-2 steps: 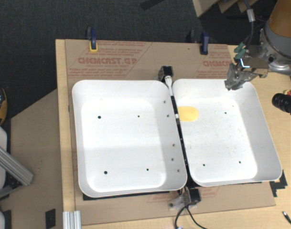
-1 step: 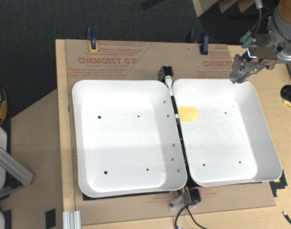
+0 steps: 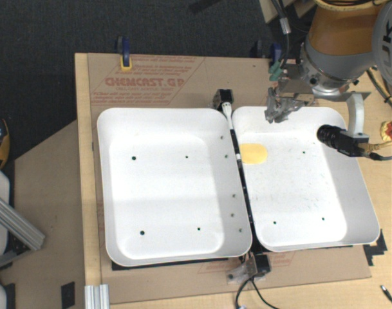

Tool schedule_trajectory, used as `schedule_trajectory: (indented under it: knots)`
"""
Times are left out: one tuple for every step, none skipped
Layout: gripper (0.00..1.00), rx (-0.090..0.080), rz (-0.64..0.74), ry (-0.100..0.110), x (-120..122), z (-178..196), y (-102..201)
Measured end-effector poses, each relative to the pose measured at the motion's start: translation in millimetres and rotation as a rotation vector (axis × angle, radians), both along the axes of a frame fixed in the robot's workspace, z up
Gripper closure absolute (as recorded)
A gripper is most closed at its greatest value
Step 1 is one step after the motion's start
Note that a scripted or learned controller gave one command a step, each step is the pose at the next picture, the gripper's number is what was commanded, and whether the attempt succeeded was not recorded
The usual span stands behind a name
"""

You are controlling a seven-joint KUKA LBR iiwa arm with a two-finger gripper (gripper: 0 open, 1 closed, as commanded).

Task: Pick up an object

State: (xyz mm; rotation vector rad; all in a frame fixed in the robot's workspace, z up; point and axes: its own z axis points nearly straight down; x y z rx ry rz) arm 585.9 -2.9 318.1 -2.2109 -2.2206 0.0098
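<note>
We see two shallow white bins side by side on a brown board (image 3: 150, 76) printed with faded red lettering. The left bin (image 3: 118, 192) has four small dark dots on its floor, and the right bin (image 3: 350, 211) shows similar dots. A blue and yellow clamp (image 3: 124, 52) grips the board's far edge. Between the bins' far corners sits a small black and white fitting (image 3: 223, 99), and another, with a cable, at the near edge (image 3: 250, 269). Dark carpet (image 3: 47, 24) lies beyond.

Two white bins (image 3: 167, 185), one yellow object (image 3: 253, 154)
</note>
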Motion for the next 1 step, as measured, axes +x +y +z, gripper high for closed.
schedule_trajectory:
  knots:
    - [1.00, -0.001, -0.003, -0.015, 0.4, 36.0, 6.5]
